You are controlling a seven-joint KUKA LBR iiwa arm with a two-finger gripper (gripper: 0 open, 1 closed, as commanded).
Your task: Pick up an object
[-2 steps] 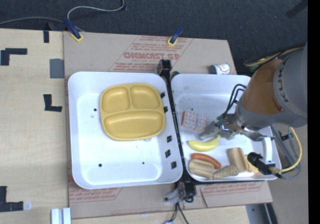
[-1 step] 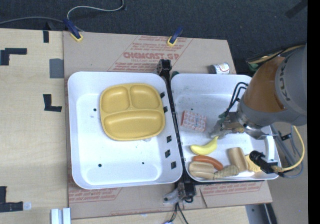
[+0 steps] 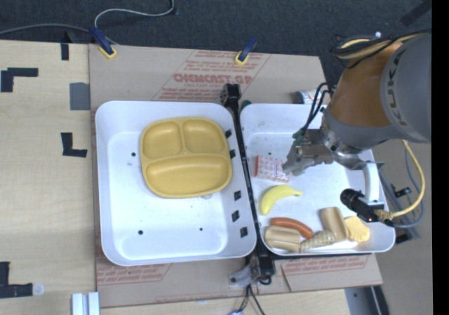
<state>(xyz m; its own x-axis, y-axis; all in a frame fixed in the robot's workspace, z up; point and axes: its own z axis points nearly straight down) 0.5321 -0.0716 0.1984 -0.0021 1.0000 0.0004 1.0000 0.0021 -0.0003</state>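
Note:
My gripper (image 3: 293, 163) reaches down into the right bin (image 3: 266, 124), its tips just right of a small red-and-white packet (image 3: 267, 167) lying on the bin floor. A yellow banana (image 3: 278, 196) lies just below the packet. Along the front wall of the bin sit a hot dog in a bun (image 3: 286, 232), a tan bread piece (image 3: 332, 222) and a yellow cheese wedge (image 3: 357, 230). The arm's orange band (image 3: 361, 92) and grey wrist hang over the bin's right part.
The left bin (image 3: 112, 187) holds a yellow divided plate (image 3: 186, 156) in its upper half. A black divider (image 3: 240, 166) runs between the two bins. Cardboard lies under both bins; cables trail at the right edge.

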